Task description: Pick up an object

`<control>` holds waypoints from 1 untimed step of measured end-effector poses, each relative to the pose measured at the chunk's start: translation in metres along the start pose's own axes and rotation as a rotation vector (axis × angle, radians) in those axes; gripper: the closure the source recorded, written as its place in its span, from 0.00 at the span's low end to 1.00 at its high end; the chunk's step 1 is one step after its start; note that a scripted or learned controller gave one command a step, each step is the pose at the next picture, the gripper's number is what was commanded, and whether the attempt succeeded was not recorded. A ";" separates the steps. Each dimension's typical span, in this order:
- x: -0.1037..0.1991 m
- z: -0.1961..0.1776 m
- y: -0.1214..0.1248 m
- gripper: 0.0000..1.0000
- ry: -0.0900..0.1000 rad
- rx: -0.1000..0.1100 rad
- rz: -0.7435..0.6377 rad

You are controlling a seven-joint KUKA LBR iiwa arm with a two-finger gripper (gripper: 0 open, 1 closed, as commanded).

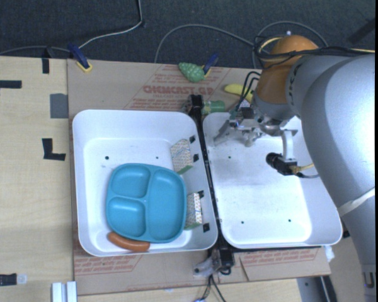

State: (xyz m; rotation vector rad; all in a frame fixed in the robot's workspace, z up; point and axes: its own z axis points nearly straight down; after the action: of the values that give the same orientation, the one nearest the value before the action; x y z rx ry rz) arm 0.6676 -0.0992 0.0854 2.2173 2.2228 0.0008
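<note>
Two white bins [88, 168] share the worktop [25, 106]. Blue plate [145, 201] lies in the left bin. Over the right bin's far-left corner hangs the tool [239, 131]; its grip state is unclear.

Bright even light, soft shadows, slight blur

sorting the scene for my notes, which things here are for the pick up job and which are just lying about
For the job:
- gripper
- blue plate
- orange sausage
- two sponges
- left bin

Lying about:
- green toy
- yellow thing
- blue clip
- cables
</note>
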 end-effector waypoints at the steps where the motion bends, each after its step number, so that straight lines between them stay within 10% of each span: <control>1: 0.004 0.000 0.001 0.00 -0.001 0.001 0.002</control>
State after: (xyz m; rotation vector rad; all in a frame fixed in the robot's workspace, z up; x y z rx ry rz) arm 0.6685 -0.0949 0.0853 2.2188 2.2209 -0.0016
